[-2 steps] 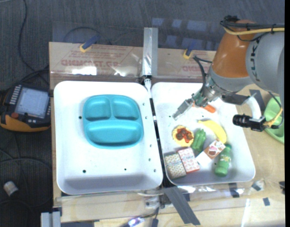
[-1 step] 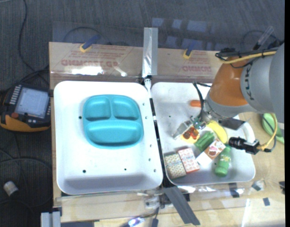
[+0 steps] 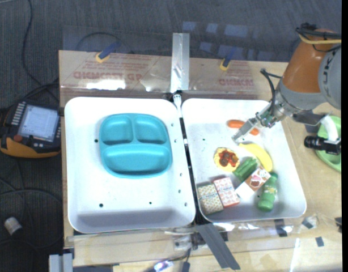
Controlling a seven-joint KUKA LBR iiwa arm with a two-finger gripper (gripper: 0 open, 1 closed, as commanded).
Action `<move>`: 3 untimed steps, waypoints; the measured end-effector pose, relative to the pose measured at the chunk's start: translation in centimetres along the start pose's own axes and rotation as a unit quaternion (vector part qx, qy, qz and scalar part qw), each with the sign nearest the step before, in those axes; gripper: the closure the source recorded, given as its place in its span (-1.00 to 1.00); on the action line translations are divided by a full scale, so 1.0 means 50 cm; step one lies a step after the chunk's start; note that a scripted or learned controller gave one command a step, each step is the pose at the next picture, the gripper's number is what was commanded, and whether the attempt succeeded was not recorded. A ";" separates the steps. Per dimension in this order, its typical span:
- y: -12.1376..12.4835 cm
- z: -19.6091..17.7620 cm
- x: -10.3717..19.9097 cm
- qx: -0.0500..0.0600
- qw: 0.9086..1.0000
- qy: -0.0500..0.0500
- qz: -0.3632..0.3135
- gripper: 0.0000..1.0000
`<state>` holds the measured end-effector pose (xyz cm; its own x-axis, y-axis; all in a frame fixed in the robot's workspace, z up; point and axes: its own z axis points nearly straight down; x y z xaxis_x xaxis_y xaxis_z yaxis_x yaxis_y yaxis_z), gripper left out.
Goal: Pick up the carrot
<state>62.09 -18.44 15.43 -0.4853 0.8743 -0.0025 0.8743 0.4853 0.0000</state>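
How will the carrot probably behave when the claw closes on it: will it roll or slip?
The carrot looks small, rounded and smooth, so it could roll or slip sideways on the white bin floor. It looks like a rigid toy, probably light. The claw is right beside it, so a nudge may push it away.

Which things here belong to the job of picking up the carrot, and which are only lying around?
Belong to the job:
- carrot, in the right bin
- gripper, right beside the carrot

Only lying around:
- banana
- pizza slice
- green bottle
- small boxes
- blue divided plate in the left bin
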 end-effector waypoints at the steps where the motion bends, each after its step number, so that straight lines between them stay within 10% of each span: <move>1: 0.075 -0.115 -0.042 0.001 0.999 -0.002 -0.051 -1.00; 2: 0.002 -0.001 0.012 0.001 0.995 0.000 -0.102 -1.00; 3: 0.037 0.052 0.029 0.001 0.995 0.001 0.095 -1.00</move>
